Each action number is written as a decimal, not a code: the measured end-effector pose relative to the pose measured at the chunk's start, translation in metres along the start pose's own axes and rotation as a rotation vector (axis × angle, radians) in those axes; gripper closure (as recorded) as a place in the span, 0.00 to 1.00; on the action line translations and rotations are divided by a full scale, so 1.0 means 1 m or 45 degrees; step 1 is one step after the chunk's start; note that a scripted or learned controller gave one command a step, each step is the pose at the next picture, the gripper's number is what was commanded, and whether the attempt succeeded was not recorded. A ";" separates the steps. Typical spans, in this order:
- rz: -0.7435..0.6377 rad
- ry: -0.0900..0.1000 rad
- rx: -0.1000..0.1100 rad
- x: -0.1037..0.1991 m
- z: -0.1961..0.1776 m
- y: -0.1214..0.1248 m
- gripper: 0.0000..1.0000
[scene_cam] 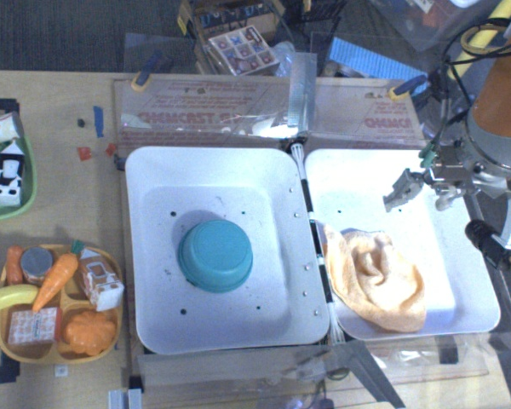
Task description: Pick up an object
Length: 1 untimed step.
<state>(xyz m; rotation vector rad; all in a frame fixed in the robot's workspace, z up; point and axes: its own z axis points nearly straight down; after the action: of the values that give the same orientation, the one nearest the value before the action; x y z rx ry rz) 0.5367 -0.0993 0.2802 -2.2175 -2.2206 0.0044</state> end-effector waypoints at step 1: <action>-0.029 0.001 0.001 -0.018 0.171 -0.017 0.00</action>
<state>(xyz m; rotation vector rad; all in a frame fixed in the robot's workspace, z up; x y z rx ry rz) 0.5189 -0.1173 0.1096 -2.1912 -2.2450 0.0040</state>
